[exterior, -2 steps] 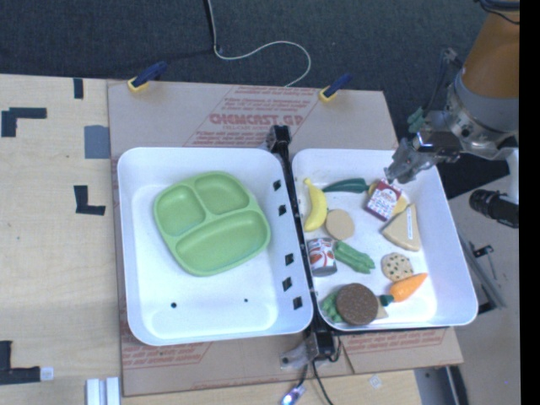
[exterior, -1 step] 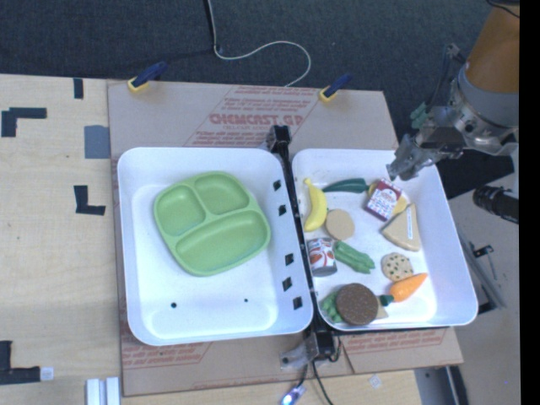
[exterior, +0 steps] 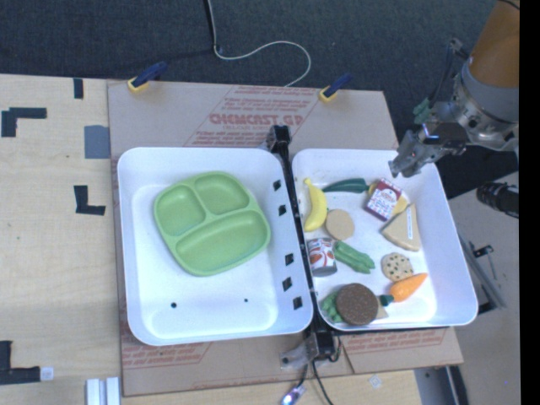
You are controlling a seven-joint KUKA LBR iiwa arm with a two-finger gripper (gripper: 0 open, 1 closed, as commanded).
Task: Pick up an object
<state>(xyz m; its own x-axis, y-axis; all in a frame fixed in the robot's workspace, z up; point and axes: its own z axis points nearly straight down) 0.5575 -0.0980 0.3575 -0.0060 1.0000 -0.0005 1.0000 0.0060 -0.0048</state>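
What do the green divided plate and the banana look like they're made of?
Green plate: probably moulded plastic, with an even pale green colour, soft sheen and rounded compartment walls. Banana: likely toy plastic, uniformly yellow and smooth with no natural spotting, though at this size I can't be sure.

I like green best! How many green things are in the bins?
3 clearly: a green plate in the left bin, a green pepper by the banana's top, a pea pod mid-bin. More may hide under the burger.

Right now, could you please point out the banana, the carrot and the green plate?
banana (exterior: 315, 207), camera view, middle of its curved body
carrot (exterior: 409, 286), camera view, orange body
green plate (exterior: 212, 222), camera view, ridge between compartments
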